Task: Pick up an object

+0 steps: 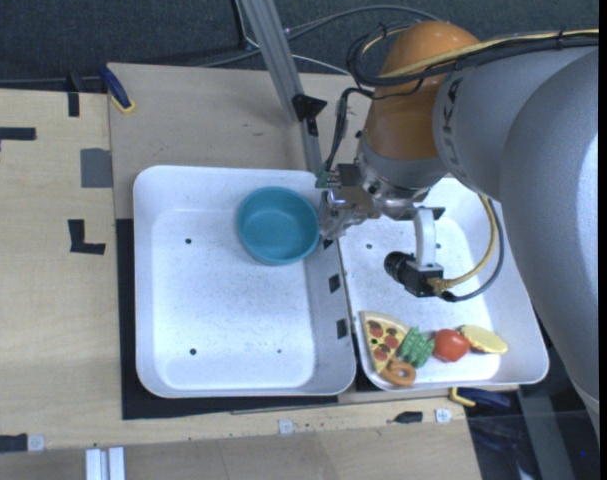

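Observation:
A blue bowl (276, 225) sits upright in the far right corner of the left bin (223, 318). My gripper (330, 220) is right at the bowl's right rim, over the divide between the two bins. The wrist above hides how it meets the rim. The grey arm with its orange band (423, 78) reaches in over the right bin (375, 250).
Along the right bin's front edge lie a pizza slice (381, 340), a green toy (415, 346), a red tomato (450, 345), a yellow piece (483, 340) and an orange ring (400, 373). A slanted metal pole (273, 48) rises behind the bins. Cables hang from the wrist.

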Robot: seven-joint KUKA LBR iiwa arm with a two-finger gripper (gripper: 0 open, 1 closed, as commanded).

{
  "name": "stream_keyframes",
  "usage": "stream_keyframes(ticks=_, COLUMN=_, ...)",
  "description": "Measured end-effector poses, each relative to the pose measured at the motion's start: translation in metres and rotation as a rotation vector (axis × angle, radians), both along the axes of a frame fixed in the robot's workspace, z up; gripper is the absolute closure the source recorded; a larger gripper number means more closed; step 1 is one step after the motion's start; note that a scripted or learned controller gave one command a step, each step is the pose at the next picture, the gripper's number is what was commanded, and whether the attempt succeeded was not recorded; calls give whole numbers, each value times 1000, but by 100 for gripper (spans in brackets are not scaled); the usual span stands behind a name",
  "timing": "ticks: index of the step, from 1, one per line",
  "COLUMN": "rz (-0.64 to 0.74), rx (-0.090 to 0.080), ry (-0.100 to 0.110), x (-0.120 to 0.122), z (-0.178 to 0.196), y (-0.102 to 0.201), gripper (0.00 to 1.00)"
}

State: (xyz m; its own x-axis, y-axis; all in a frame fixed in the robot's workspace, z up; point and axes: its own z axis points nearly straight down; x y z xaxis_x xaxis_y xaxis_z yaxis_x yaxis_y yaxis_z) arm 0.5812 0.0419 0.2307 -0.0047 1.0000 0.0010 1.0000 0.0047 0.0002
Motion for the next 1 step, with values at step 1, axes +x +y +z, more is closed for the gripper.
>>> stream_keyframes(ticks=1, rz=0, rx=0, ry=2, x=14, z=-6, y=60, gripper=100)
